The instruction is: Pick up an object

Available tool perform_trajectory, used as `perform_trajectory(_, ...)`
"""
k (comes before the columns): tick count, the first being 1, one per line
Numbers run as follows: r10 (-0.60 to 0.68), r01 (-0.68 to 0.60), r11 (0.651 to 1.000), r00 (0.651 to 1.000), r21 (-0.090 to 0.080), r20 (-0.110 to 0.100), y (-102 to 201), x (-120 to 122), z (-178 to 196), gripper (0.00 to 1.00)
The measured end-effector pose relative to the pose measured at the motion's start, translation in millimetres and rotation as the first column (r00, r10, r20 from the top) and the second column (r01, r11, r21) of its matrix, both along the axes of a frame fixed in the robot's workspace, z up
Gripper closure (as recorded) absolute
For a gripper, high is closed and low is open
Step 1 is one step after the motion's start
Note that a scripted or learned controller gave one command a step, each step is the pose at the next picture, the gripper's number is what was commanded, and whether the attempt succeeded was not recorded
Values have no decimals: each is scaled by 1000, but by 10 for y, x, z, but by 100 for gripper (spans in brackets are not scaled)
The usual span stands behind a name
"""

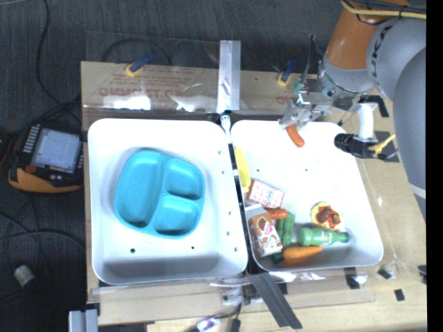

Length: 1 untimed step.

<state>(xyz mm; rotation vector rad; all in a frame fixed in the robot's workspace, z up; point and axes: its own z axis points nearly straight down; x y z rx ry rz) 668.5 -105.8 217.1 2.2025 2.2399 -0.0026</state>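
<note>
My gripper (296, 120) hangs over the far edge of the right bin (360, 185), its fingers closed around the top end of a small orange-red sausage-shaped toy (297, 137). The toy dangles slantwise just below the fingertips, above the bin's white floor. Lower in the same bin lie a yellow stick-like piece (241, 166), a small printed box (266, 194), a second box (265, 234), a green bottle (322, 237), a carrot (302, 253) and a round pastry-like toy (325, 215).
The left bin (104, 254) holds a blue divided tray (160, 192). A metal divider post (229, 75) stands behind the bins' shared wall. The grey arm with its orange band (356, 37) fills the upper right. A handheld console (48, 154) lies off the bench at left.
</note>
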Motion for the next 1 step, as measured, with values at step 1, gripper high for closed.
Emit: perform_trajectory(1, 85, -85, 996, 996, 1, 0, 186, -321, 781, 100)
